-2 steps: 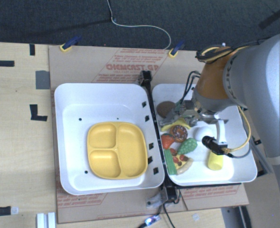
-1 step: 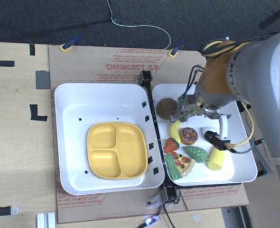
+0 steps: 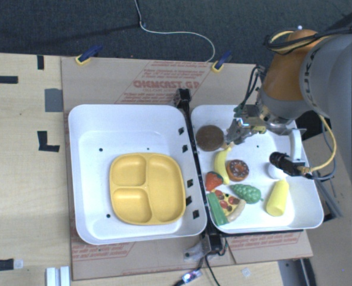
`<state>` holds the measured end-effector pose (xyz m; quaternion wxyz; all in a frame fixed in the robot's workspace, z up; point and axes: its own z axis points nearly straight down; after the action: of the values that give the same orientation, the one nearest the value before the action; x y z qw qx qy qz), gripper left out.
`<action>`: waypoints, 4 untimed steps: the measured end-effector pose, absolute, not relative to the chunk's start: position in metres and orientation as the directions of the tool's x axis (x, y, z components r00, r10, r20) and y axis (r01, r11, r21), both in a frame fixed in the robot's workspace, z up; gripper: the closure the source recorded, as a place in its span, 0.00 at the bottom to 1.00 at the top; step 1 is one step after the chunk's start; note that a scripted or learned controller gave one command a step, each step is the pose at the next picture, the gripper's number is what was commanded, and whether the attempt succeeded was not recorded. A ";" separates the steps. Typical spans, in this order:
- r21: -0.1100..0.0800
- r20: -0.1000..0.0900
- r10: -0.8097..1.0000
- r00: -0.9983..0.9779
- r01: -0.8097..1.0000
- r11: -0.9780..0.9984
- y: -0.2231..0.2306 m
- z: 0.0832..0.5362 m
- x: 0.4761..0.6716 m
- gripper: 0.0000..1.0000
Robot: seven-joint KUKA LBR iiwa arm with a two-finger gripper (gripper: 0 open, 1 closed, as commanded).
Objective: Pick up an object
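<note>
Toy foods, among them a pizza slice [image 3: 228,203] and a yellow block [image 3: 277,198], are lying loose in the right bin [image 3: 307,219], within the arm's reach. Farther back, the end effector [image 3: 238,131] is hovering near a brown disc [image 3: 210,137]; whether it is parted or closed cannot be told.

The arm [image 3: 319,70] (cut off at right) hides the right bin's [image 3: 295,222] far corner.

bench [image 3: 21,177]; cardboard sheet [image 3: 158,82] on it; two white bins [image 3: 83,124] on cardboard
</note>
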<state>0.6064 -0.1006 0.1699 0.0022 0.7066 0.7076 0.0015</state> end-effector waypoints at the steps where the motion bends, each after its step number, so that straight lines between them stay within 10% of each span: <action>1: 0.005 -0.001 1.000 -0.002 1.000 0.002 -0.100 0.223 0.608 1.00; 4: -0.005 0.001 1.000 -0.004 1.000 0.004 0.000 0.234 0.511 1.00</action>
<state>0.5109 0.0003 0.2339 -0.0021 0.7057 0.7085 -0.0012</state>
